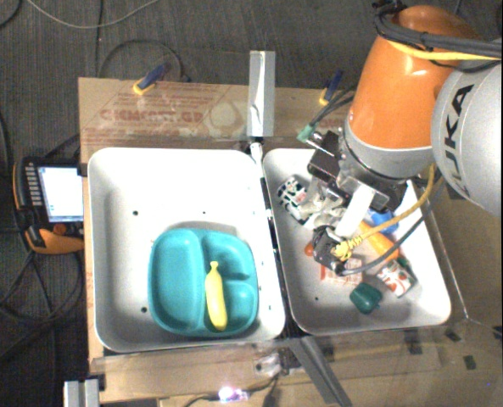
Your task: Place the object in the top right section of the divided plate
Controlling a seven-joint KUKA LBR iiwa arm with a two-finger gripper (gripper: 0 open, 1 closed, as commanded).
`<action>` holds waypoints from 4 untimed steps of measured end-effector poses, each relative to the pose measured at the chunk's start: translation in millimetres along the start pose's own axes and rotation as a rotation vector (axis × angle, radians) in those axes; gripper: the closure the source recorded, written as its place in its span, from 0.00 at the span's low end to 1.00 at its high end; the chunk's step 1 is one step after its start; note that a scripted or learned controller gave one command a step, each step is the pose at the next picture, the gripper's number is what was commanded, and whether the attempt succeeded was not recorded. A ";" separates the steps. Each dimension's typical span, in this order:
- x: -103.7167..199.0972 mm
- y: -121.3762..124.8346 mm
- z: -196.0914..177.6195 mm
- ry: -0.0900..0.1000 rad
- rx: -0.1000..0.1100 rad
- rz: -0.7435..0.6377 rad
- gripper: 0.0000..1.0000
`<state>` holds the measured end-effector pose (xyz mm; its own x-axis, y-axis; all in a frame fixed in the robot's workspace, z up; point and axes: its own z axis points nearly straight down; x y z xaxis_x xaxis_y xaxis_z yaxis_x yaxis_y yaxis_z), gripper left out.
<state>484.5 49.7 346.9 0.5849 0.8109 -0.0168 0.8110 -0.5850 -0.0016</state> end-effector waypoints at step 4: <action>-0.7 0.7 -16.0 -0.012 0.002 0.001 1.00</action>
